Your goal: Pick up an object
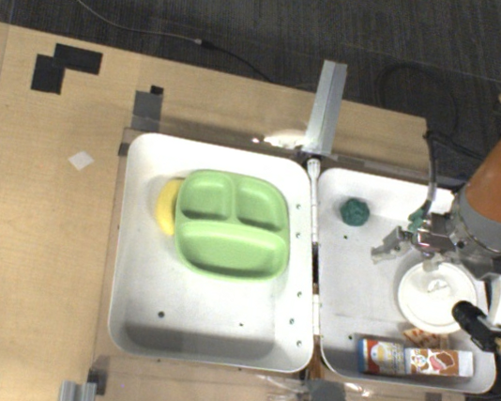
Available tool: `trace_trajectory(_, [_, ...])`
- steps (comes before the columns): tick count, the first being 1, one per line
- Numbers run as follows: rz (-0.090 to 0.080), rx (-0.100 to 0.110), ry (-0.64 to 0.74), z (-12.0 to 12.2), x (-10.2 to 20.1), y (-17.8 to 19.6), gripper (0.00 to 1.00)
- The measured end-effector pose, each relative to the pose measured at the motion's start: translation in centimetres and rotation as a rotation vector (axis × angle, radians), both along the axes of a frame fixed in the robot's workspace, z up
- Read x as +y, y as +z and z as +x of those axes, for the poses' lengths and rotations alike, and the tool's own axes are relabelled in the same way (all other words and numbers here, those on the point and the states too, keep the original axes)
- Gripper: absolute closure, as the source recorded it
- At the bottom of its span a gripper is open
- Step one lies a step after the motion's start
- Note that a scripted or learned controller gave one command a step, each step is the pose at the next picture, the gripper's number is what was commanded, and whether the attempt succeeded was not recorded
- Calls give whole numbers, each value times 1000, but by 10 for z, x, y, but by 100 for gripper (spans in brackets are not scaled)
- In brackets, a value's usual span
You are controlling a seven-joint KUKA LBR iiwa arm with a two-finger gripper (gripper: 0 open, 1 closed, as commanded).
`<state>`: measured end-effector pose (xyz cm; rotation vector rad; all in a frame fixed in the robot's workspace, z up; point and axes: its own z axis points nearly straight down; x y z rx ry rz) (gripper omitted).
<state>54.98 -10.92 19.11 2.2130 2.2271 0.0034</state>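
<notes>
Two shallow white bins sit side by side: the left bin (pixel 201 325) at the frame's centre left, the right bin (pixel 350 288) at centre right. The task names no single object. The likeliest candidates lie in the right bin, where the gripper (pixel 415 240) hangs at the upper right, between a teal ball (pixel 355 211) and a white round dish (pixel 431 297). Whether the gripper is released or clenched cannot be told, and nothing is visibly in its hold.

Likely risks, from the bottom of the frame upward:
- **Printed tube:** The printed tube (pixel 414 359) lies flat along the right bin's lower wall, so a grasp there may strike the wall.
- **Small brown packet:** The small brown packet (pixel 425 337) just above the tube sits against or very near the dish. A descent could catch both or shove one aside.
- **White round dish:** It looks low and wide, probably too broad to span, so it may slip.
- **Teal ball:** It sits at the bin's upper left and may roll away if nudged.

Counts:
- Two bins and one gripper.
- In the right bin: one tube, one packet, one dish and one ball.
- In the left bin: one green divided plate (pixel 232 223) and one yellow item (pixel 166 206) tucked under the plate's left edge.
</notes>
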Motion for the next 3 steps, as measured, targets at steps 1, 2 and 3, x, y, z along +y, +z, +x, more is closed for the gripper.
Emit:
trace_trajectory(1, [-2, -5, 266, 63, 16, 20, 0])
trace_trajectory(2, [-3, -4, 468, 121, 13, -70, 0])
trace_trajectory(3, [-2, -1, 405, 122, 12, -94, 0])
